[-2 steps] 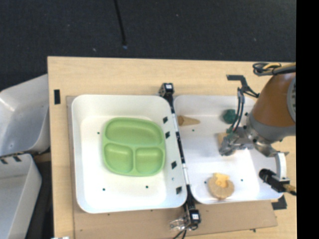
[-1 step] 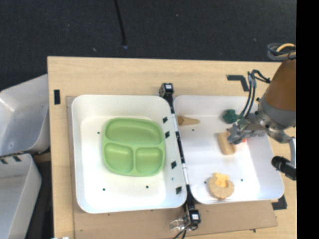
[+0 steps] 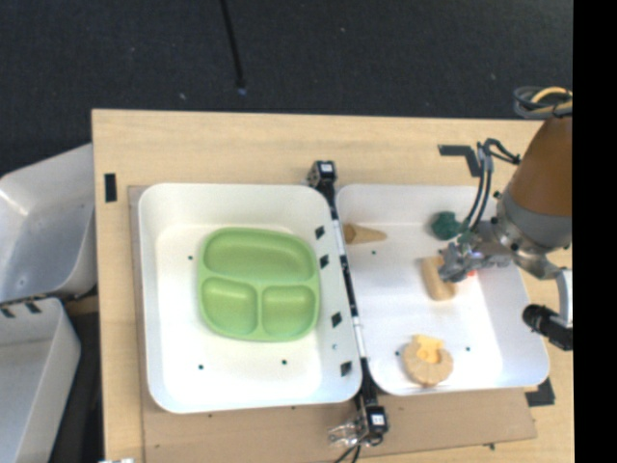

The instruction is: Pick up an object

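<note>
The two-finger gripper (image 3: 453,263) hovers over the tan wooden block (image 3: 438,280) at the right bin's (image 3: 386,374) three o'clock; finger state unclear; best descend squarely, centred.

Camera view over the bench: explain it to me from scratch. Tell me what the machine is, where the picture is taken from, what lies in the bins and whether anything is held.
The picture comes from one fixed camera above the bench, looking down at a slant. The machine is a robot arm, grey with an orange band, reaching in from the right. Its gripper is low over the right bin, right by a tan block; the view is too small to tell whether it holds it. That bin also has a dark green object, a tan cone-shaped piece near the divider, and a round tan and yellow item toward the front. The left bin holds a green divided plate with three compartments.
</note>
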`<state>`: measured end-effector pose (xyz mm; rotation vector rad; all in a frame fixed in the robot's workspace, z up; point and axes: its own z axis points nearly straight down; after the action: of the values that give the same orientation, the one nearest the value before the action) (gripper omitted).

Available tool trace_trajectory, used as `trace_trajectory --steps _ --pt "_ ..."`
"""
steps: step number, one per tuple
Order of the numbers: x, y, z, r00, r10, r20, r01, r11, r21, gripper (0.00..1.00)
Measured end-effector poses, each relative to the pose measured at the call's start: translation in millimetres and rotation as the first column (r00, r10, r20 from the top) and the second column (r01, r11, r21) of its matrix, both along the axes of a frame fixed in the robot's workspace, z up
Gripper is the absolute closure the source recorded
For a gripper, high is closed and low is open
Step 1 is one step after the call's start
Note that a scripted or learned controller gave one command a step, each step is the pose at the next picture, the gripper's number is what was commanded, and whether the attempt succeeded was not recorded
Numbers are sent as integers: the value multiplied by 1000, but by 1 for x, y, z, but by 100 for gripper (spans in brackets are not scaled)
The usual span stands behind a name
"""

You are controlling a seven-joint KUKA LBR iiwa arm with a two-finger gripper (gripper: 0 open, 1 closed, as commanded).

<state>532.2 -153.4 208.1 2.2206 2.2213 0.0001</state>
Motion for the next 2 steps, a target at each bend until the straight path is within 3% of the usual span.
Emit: trace_trajectory --steps 2 --pt "16 104 7 1000 7 2 -7 1000 2 100"
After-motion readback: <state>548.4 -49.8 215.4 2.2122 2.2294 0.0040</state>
